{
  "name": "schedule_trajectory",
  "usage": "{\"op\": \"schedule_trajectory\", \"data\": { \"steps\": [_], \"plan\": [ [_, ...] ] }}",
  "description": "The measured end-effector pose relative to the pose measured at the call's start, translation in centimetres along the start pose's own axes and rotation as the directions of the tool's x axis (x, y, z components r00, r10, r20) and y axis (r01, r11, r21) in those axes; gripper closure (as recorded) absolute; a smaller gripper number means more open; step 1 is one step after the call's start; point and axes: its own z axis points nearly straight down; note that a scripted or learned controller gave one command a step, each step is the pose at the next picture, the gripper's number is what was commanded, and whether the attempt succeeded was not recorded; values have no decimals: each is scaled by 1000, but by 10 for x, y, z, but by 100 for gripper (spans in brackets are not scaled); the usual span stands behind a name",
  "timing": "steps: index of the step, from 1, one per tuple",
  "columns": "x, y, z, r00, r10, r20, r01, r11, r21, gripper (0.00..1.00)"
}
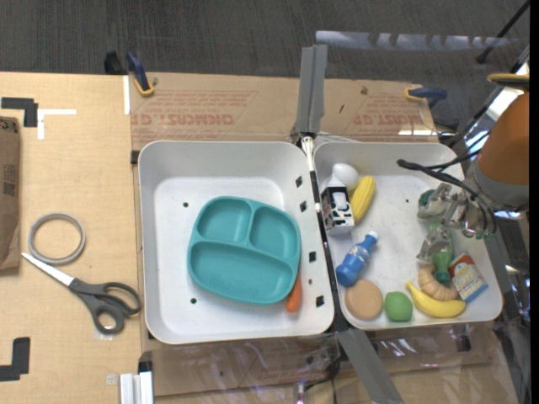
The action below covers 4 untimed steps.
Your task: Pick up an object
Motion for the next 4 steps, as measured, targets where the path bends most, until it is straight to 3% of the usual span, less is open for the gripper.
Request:
{"op": "schedule_trajectory", "data": {
  "steps": [1,2,3,4],
  "plan": [
    [-2,1,-10,1000,-3,5,3,1000,1,100],
    [-2,2,-10,1000,-3,5,3,1000,1,0],
    [54,-12,0,1000,30,-1,-30,1000,1,0],
    [84,-27,0,993,120,0,-120,993,0,0]
  ]
}}
